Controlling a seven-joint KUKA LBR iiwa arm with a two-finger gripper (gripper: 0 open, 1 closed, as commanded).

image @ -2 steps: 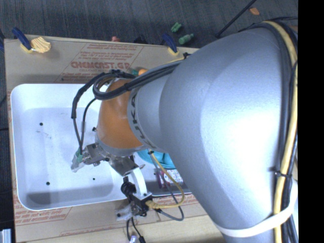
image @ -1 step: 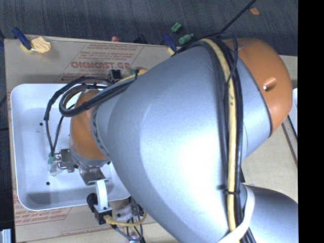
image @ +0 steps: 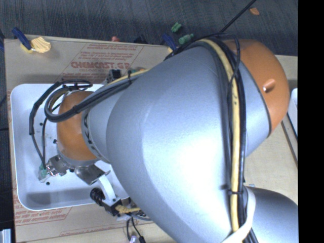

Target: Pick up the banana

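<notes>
Reaching in from the right, the grey arm with its orange wrist band (image: pixel 76 130) hangs low over the shallow white left bin (image: pixel 23 135). Whether the gripper is spread or pressed together cannot be told, and the arm's bulk hides the banana's place.

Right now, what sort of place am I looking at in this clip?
Likely a robot lab or test cell: a large grey arm with bundled cables reaches over a white bin set on cardboard, with dark carpet beyond.

The arm (image: pixel 187 140) hides most of the left bin (image: pixel 20 135)
</notes>
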